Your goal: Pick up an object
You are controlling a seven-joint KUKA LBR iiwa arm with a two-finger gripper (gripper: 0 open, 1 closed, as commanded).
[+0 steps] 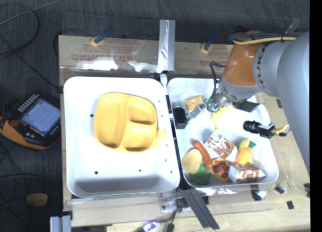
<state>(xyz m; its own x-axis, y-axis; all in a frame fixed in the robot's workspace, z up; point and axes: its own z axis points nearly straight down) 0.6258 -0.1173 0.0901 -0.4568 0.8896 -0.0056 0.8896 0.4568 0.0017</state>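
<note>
My gripper (215,104) reaches down into the back part of the right bin (270,151), below the arm's orange band (240,70). A tan wedge (193,102) lies just left of it and a black block (178,116) sits by the bin's left wall. A pale yellow piece (218,118) lies right under the gripper. Toward the front are a red sausage (200,150), a pale round potato (191,160), a green piece (202,175), a white patterned carton (222,146), an orange-and-white box (246,174) and a yellow fruit (244,156). I see nothing held.
The left bin (80,170) holds a yellow divided plate (126,121). A metal divider strip (166,45) stands at the back between the bins. A black cylinder (256,126) juts over the right bin's right side. A handheld device (37,117) lies on the floor at left.
</note>
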